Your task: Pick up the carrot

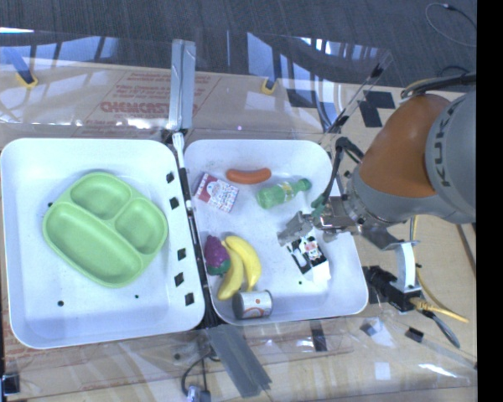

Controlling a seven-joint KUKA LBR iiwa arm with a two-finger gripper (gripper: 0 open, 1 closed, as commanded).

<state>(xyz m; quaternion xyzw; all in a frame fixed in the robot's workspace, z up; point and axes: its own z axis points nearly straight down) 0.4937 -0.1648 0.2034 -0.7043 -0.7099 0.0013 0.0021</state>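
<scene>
The carrot (248,175) is a small orange piece lying flat near the far wall of the right bin (345,285). My gripper (298,229) hangs low over the right half of that bin, to the near right of the carrot and apart from it. A green bottle (281,193) lies between the two. Just under the gripper, on its near side, lies a black and white packet (311,255).
The right bin also holds a red and white box (217,193), a banana (240,264), a purple eggplant (215,255) and a can (253,304). A green divided plate (106,227) sits in the left bin (25,308). The arm's bulky wrist (407,162) overhangs the right rim.
</scene>
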